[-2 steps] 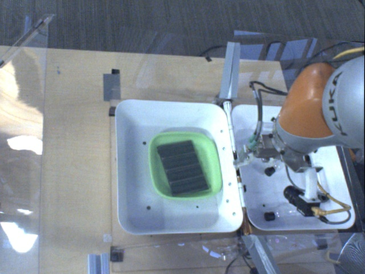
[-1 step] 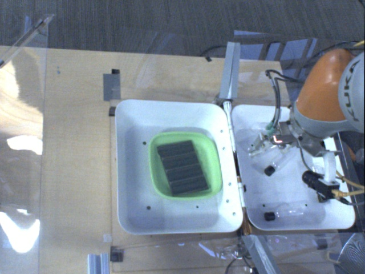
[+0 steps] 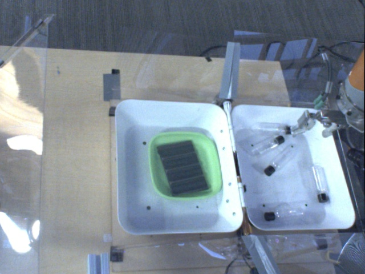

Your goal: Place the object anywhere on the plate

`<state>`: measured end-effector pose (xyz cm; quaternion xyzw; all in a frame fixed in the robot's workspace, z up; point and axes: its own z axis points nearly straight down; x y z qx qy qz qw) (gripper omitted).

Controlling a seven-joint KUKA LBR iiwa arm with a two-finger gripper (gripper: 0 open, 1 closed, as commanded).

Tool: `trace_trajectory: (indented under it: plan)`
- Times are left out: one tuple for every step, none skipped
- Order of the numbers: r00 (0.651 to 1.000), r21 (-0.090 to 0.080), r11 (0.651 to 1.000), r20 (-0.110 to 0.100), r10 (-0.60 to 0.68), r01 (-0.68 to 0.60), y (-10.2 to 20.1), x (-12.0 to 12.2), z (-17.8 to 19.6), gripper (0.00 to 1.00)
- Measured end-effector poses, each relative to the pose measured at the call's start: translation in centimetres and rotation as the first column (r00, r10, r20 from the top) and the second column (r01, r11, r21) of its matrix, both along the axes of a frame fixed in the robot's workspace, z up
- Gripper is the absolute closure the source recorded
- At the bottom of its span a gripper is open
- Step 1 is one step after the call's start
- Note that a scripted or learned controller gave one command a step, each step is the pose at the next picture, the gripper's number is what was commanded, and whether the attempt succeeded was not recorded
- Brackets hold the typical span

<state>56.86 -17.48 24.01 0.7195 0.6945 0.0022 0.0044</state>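
Green plate (image 3: 212, 153) with dark ridged insert in left bin; clear vials (image 3: 275, 163), seemingly black-capped, scattered in right.

Dark ribbed carpet floor (image 3: 142, 10) behind; pale wood bench (image 3: 68, 153); bright glare patches at left.

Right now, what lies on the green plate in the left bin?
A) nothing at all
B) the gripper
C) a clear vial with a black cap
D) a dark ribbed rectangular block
D: a dark ribbed block rests on the green plate in the left bin, while the clear vials lie in the right bin.
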Motion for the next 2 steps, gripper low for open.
trace_trajectory:
  plan:
    - [1.000,-0.001,1.000,0.002,0.012,-0.012,-2.1,-0.7,11.9,0.00]
    - [0.988,0.000,0.988,0.005,-0.156,0.156,-1.7,-8.0,19.8,0.00]
